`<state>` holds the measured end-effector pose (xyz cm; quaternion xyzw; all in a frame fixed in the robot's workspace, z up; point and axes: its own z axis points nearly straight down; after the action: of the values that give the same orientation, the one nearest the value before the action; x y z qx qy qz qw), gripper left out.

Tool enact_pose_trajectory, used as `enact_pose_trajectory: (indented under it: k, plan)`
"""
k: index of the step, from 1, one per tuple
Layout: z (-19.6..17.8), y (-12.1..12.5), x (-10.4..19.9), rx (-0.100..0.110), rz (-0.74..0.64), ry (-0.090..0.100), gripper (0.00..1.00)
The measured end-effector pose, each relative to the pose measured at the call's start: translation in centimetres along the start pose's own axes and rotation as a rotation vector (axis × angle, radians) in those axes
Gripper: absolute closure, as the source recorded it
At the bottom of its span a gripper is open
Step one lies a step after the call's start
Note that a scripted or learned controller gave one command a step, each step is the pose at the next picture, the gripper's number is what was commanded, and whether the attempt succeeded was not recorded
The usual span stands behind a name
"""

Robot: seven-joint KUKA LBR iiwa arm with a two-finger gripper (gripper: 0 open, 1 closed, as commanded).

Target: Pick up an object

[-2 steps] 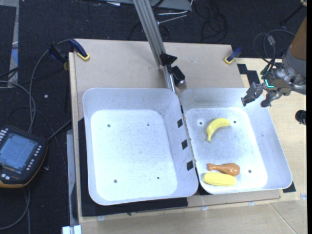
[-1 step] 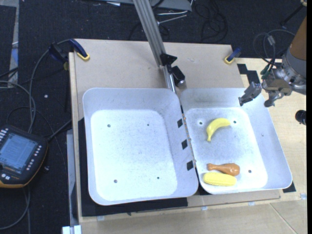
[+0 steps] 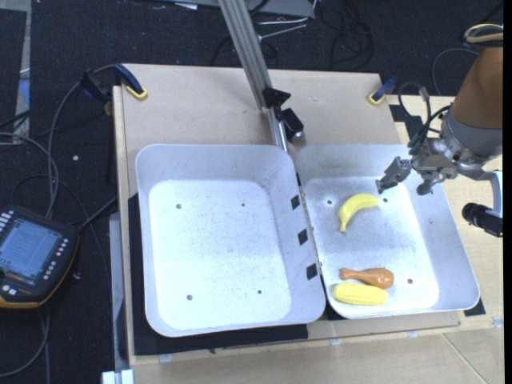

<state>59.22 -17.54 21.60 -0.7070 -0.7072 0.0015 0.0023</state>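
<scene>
Gripper (image 3: 409,175): fingers spread open, holding nothing, hanging above the right white bin (image 3: 448,250).
Risk: closing beside the curved yellow plastic banana (image 3: 357,208) and missing.

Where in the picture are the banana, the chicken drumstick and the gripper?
banana (image 3: 357,209): camera view, on the middle of its curved yellow body.
chicken drumstick (image 3: 371,277): camera view, on its thick brown end.
gripper (image 3: 409,177): camera view, midway between its two fingertips.

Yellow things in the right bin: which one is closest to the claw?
The banana, curved, lying just below the gripper. The corn cob sits far off at the bin's near edge.
</scene>
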Motion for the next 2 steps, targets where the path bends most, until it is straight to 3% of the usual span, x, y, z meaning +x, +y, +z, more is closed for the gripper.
enact_pose_trajectory:
  k: [2]
  plan:
    - [11.7, 1.0, 0.9, -0.004, -0.001, -0.001, 0.0]
